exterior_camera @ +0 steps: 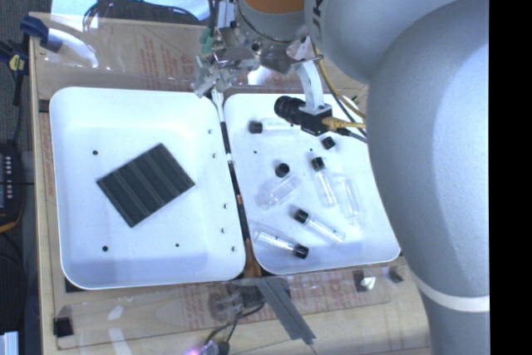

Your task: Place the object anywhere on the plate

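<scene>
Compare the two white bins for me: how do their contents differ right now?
The left bin holds one flat dark ribbed plate, lying at an angle near its middle. The right bin holds several small clear vials with black caps, scattered and pointing different ways. The left bin is in full view; the arm covers part of the right bin. Both are shallow, white and sit side by side.
</scene>
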Motion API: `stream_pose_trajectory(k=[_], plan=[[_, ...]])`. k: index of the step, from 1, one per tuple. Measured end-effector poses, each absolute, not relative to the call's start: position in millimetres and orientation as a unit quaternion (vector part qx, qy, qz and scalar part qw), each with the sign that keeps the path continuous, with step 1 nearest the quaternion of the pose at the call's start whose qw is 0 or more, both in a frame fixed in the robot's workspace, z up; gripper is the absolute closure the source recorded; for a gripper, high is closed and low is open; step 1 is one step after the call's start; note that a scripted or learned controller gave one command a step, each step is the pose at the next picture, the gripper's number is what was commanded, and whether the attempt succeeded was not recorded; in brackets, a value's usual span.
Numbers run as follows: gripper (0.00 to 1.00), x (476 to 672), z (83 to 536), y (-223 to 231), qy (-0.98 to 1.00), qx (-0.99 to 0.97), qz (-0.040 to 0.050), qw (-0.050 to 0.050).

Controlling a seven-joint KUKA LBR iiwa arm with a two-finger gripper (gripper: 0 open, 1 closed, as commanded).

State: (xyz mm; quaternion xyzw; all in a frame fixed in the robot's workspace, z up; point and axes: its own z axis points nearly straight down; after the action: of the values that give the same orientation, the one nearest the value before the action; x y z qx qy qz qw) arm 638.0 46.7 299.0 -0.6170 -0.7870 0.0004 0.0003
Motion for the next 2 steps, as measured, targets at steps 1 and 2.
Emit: stream_pose_trajectory(k=[1,2], plan=[[1.00,618.7,275.5,137.3,-0.779,-0.627,0.0018,0.002],[1.00,633.6,265.1,214.4,-0.717,-0.697,0.0019,0.001]])
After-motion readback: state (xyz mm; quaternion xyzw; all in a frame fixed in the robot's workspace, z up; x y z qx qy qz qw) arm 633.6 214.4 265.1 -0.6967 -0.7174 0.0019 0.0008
